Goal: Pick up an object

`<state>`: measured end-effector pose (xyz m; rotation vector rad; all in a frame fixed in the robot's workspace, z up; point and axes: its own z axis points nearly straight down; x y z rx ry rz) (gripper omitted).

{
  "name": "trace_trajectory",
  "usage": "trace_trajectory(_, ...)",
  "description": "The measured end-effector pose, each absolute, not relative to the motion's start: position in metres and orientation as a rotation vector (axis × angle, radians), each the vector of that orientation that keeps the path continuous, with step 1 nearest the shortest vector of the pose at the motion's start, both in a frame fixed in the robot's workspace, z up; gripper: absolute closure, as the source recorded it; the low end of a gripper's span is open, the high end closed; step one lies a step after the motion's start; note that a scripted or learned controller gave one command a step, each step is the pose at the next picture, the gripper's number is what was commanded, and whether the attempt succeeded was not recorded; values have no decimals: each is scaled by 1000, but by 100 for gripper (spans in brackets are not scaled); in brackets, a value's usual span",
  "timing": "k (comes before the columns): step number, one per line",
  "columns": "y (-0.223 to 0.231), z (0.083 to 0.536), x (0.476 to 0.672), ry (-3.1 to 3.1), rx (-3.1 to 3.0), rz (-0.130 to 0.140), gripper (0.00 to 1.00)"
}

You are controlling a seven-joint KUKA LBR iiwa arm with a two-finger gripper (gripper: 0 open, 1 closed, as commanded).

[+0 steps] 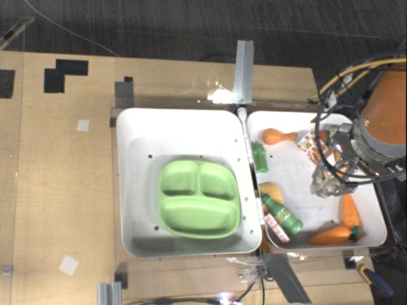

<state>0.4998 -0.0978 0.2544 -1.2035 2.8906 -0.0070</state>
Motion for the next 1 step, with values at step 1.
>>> trace_trajectory(1, -70, 268, 558, 2950, -1049, -3, 100)
